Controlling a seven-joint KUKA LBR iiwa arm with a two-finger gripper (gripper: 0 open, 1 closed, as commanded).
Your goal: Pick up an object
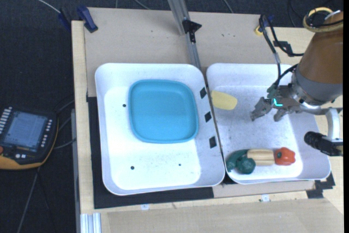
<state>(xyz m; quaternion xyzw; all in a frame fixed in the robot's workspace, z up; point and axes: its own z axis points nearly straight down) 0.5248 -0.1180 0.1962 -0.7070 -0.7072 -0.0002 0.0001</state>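
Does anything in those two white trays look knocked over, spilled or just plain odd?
Nothing stands out. The blue plate lies flat in the left bin; the yellow piece, green item, tan piece and red piece lie loose in the right bin.

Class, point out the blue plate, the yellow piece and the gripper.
Blue plate (163, 111), camera view, its flat middle.
Yellow piece (224, 100), camera view, its middle.
Gripper (269, 110), camera view, between its fingertips.

We see two bins side by side on the bench (136, 41). The left bin (109, 133) holds a plate (162, 111). In the right bin (311, 169), a slice (224, 100) lies far left, and three toys (260, 159) line the near wall.
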